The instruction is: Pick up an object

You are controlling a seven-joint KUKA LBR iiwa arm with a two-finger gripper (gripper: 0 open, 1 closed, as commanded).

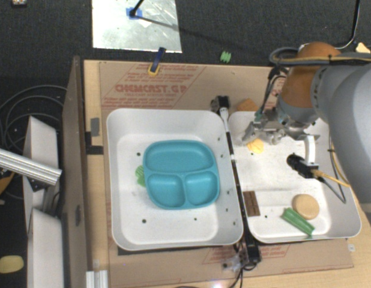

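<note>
- The grey arm [347,113] reaches in from the right, over the right bin [275,182].
- The gripper [265,133] is down low by that bin's far left corner.
- A small yellow thing [256,145] lies in that same corner, close to the left wall. It pokes out just beside the gripper, on the near side of it.
- I cannot tell if the gripper is spread or pressed together. The metal parts are too small and blurry.
- I see nothing held in it. The yellow thing looks like it is lying on the bin floor.
- So I think the step in hand is going down to grab, and the yellow thing looks like the one it is after. Nothing is picked up yet.
- For the next move, the gripper has to be right over the yellow thing, close on it, then lift straight up.
- The yellow thing is small and near the wall, so the grab could slip or bump the wall.
- Other things lie in the right bin too. A round tan thing [306,206] and a green stick [298,221] are by the near right corner, close together. A brown bar [251,203] lies against the left wall, nearer the near edge.
- The left bin [122,161] has a blue divided plate [180,174] in its middle, well apart from the gripper.
</note>
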